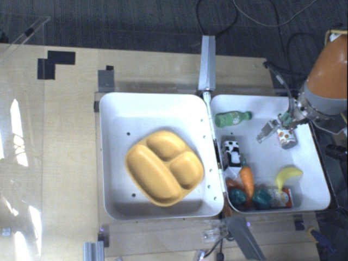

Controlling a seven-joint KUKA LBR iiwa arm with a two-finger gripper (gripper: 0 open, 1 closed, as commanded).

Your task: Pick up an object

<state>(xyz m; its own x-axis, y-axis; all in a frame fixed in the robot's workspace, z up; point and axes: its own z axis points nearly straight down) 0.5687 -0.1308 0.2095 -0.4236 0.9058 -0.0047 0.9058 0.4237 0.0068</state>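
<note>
Near edge of right bin (322, 197) crowded with carrot (247, 181), teal toy (261, 198) and banana (288, 174); farther right, gripper (278, 126) hangs with fingers spread, nothing between them, just beside a white cube (287, 138), likely the pick since it sits apart.

1. Two bins sit side by side on the surface (65, 145).
2. The left bin (117, 200) holds a divided tray (163, 167).
3. In the right bin (321, 194), a bottle (232, 118) lies at the back left.
4. A cow toy (232, 154), a carrot (247, 180) and a banana (288, 175) lie nearer the front.
5. The gripper (277, 126) hangs over the back right, beside a small cube (286, 137).
</note>
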